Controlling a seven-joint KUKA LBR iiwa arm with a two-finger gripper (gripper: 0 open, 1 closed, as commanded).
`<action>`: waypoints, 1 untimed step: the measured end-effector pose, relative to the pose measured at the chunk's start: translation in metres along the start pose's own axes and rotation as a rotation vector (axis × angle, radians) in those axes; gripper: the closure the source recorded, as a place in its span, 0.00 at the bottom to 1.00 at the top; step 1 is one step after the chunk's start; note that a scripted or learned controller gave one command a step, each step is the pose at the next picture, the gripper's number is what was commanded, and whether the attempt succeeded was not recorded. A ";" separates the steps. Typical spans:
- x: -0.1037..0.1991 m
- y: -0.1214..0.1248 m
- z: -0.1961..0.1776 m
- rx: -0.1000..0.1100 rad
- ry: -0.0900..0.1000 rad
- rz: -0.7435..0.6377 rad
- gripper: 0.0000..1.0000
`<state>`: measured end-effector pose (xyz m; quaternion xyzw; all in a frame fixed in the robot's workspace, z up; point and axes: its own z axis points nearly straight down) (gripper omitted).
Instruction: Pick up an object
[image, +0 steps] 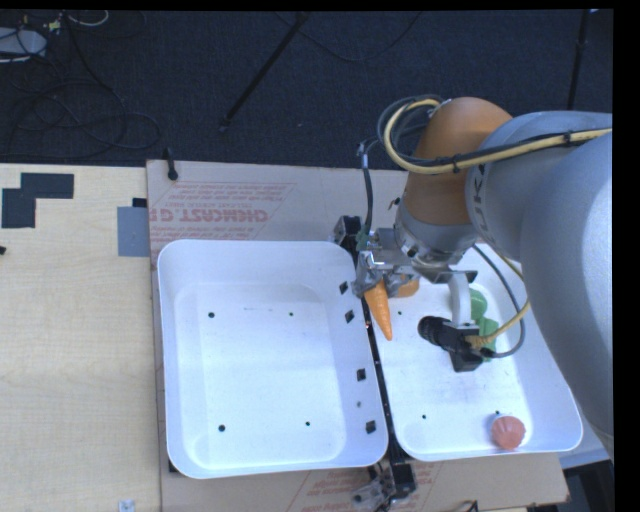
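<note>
Over the ten o'clock corner of the right bin (440, 395), we see the claw (375, 277) clamped on the broad end of an orange carrot (380, 316), tip pointing to six o'clock. A pink ball (507, 431) lies at that bin's five o'clock.

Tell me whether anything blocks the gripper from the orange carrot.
Nothing visible does. The gripper sits right at the thick end of the carrot, near the left wall of the right bin. The green object and pink ball lie well aside.
</note>
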<state>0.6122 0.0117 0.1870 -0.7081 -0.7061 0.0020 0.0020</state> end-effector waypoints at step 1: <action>0.045 -0.043 0.001 0.001 0.002 -0.006 1.00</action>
